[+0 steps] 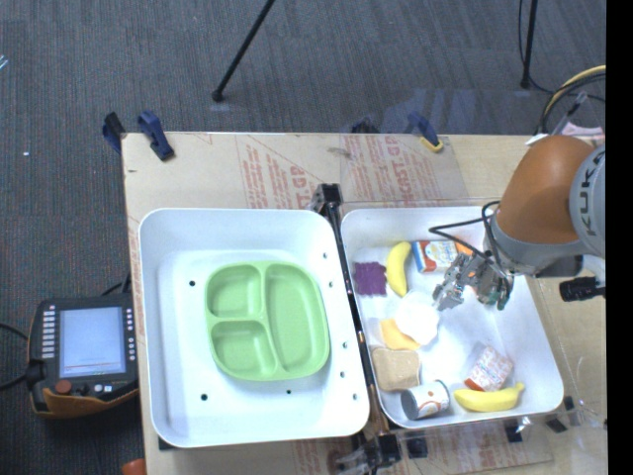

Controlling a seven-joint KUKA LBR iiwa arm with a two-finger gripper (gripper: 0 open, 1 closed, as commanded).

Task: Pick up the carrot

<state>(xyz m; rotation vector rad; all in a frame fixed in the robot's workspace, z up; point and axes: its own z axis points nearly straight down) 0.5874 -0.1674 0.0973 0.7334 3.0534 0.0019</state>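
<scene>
Here, the pincer [453,292] hangs low inside the right bin [542,356]; whether open or closed, I cannot tell. The carrot [463,250], an orange sliver, lies just behind it.

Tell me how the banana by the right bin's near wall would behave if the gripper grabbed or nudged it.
The banana looks curved and smooth, so it would probably pivot or slip rather than roll straight. It lies close to the near wall of the right bin, which may crowd the gripper.
</scene>
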